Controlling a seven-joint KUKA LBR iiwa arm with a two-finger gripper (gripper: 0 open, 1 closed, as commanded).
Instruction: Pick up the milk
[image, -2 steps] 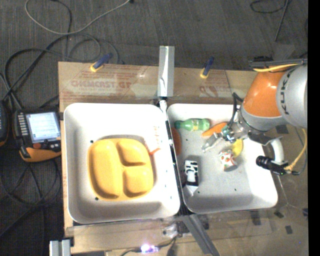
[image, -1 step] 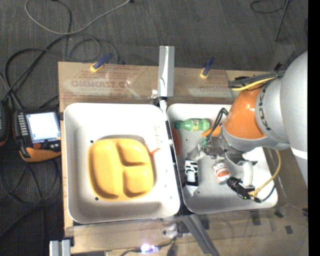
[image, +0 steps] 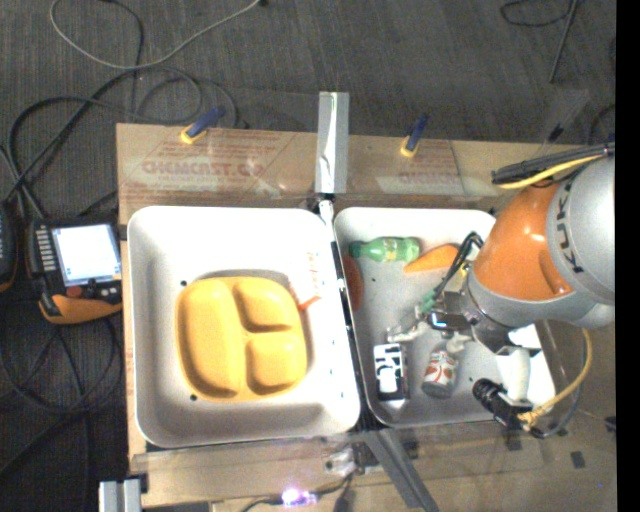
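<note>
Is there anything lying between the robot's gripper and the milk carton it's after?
Nothing visible lies between them. The gripper hangs just right of and above the small black-and-white milk carton, with bare white bin floor between. The red-and-white soda can stands right of the carton, off that path.

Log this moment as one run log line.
arm over right bin | milk lying in bin, not held | can beside it

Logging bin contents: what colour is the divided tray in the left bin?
Yellow; the divided tray shows clearly in the camera view.

A tray (image: 243, 335) lies in the left bin (image: 150, 300).
</note>
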